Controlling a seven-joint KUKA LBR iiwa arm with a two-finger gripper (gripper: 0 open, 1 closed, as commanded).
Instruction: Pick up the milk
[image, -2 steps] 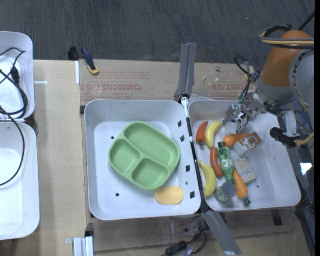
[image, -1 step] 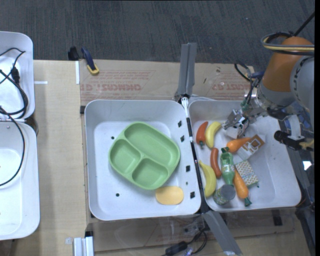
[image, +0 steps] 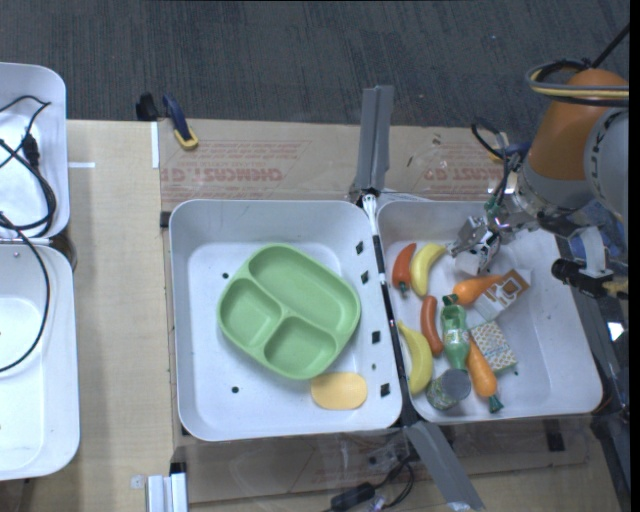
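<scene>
The milk (image: 510, 289) is a small brown and white carton lying tilted in the right bin (image: 570, 350), toward its upper middle. An orange carrot (image: 474, 291) touches its left side. My gripper (image: 478, 240) hangs over the far part of the right bin, a little up and to the left of the carton, with nothing visibly in it. The grey arm with its orange band (image: 565, 140) comes in from the upper right.
The right bin also bears two bananas (image: 426, 266) (image: 417, 358), red peppers (image: 402, 266), a green bottle (image: 455, 334), a can (image: 450, 388), a second carrot (image: 483, 374) and a patterned box (image: 493, 346). The left bin (image: 200, 300) has a green divided plate (image: 289, 310) and a yellow piece (image: 339, 391).
</scene>
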